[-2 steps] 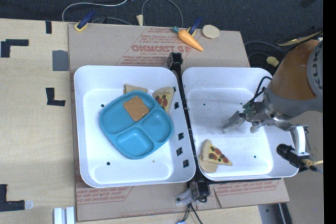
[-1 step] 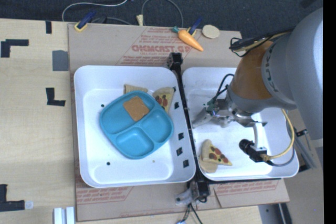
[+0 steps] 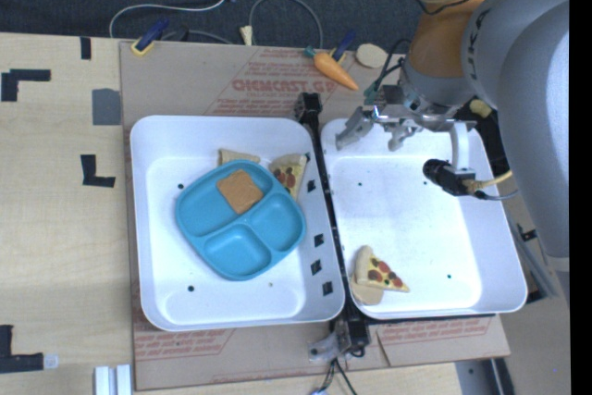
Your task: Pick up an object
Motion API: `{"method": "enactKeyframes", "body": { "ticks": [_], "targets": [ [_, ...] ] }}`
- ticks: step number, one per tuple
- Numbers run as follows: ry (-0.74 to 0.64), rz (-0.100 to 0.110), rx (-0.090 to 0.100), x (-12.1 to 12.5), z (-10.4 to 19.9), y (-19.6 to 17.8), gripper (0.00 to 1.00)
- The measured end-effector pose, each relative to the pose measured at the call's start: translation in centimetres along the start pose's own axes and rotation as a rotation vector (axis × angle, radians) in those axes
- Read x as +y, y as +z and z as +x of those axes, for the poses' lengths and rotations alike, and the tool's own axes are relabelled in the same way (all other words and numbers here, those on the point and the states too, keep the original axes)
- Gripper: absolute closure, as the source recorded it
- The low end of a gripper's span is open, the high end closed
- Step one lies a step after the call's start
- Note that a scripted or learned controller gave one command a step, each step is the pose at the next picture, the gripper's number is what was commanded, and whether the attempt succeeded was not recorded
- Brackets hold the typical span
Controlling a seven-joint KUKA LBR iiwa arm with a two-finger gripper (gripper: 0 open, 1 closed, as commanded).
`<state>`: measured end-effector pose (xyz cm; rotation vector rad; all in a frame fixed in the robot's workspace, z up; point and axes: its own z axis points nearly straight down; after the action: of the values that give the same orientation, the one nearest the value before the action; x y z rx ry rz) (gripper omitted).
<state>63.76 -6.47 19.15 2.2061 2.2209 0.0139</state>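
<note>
Lowest in the frame, near the bottom edge of the right-hand shallow white bin (image 3: 421,305), lies a toy pizza slice with a pale crust and red dots of topping (image 3: 375,275), flat on the floor of the bin and close to the divider between the two bins. It sits alone there with open floor on every side, which in my judgement makes it the easiest thing to pick.

To its left, the left-hand shallow white bin (image 3: 153,227) holds a blue plastic plate with three compartments (image 3: 242,222), lying at an angle. A flat brown square like a toast or cracker (image 3: 240,191) rests in the plate's upper compartment. Tucked against the plate's upper right rim is a second toy pizza slice (image 3: 290,169), and a thin pale wedge (image 3: 235,158) peeks out behind the upper rim; both are crowded by the plate and would be harder to reach.

Higher up, at the upper edge of the right bin, the two-finger gripper (image 3: 375,132) hangs below the grey arm with its orange band (image 3: 453,14). Its fingers stand apart, released, with nothing between them. It is well apart from the lone slice, so a reach toward the frame's bottom would be needed.

Farthest, on the cardboard sheet (image 3: 268,83) above the bins, lies an orange toy carrot (image 3: 333,69), outside both bins.
</note>
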Motion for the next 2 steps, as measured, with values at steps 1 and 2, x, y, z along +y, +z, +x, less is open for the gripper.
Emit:
{"method": "enactKeyframes", "body": {
  "ticks": [1,2],
  "targets": [
    [0.007,0.017,0.001,-3.9,0.4,0.7,0.0],
    [0.004,0.01,0.001,2.5,1.3,0.8,0.0]
  ]
}}
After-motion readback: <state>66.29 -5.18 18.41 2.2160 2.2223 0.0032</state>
